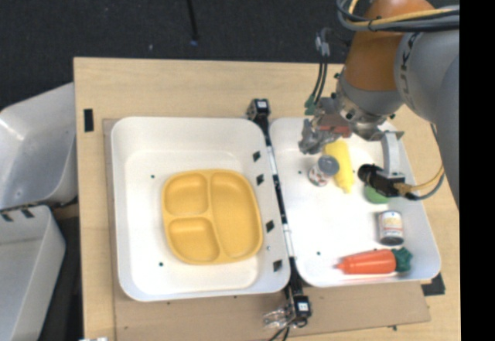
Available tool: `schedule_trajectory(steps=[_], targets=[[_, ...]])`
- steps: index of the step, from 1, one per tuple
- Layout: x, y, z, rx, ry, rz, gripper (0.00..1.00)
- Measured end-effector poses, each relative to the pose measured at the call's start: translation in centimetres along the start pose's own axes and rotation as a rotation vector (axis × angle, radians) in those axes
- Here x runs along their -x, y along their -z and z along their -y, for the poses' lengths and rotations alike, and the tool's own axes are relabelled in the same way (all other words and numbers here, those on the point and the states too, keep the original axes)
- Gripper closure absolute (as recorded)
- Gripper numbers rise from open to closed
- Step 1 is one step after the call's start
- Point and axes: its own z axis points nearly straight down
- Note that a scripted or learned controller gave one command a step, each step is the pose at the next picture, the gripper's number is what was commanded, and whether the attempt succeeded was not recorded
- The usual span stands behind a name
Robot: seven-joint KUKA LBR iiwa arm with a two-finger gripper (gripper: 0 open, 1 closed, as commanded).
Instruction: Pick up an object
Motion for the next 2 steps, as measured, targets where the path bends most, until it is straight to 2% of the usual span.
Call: schedule_trajectory(steps=[1,2], targets=[[-4.9,1.2,-1.3,0.0,0.0,-0.001,1.0],[-11.0,1.4,-2.3,0.001,0.002,-0.001,1.0]])
